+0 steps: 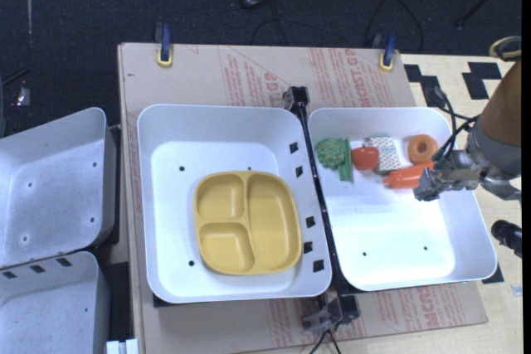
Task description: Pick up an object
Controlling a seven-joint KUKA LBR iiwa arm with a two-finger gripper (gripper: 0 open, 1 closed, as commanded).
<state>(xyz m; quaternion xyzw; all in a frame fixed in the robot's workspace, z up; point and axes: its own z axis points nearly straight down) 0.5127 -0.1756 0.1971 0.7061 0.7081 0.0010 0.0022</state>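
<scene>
1. The worktop [216, 70] is a pale board printed with faded red lettering, held at its far edge by two yellow clamps [164, 55], one near each far corner.
2. Two shallow white bins sit side by side on it. The left bin [166, 137] and the right bin [465, 249] touch along a dark middle seam.
3. The arm [502, 124] reaches in from the right edge, its orange band above the grey wrist, and hangs over the right bin's right wall.
4. A yellow divided plate [247, 221] lies flat in the left bin, a little toward the near side, with three compartments.
5. The gripper [430, 182] is low over the far right part of the right bin, just beside the orange carrot; whether it is parted or closed I cannot tell, as the dark parts blur together.
6. The task's things lie in a row along the far side of the right bin. The green broccoli piece [334, 153] is leftmost, close to the seam.
7. The orange carrot [404, 176] lies to the right, its right end at the gripper.
8. The orange ring [423, 147] rests just beyond the carrot.
9. A red piece [364, 157] sits between broccoli and carrot.
10. A speckled grey-white object [384, 148] lies touching the red piece.
</scene>
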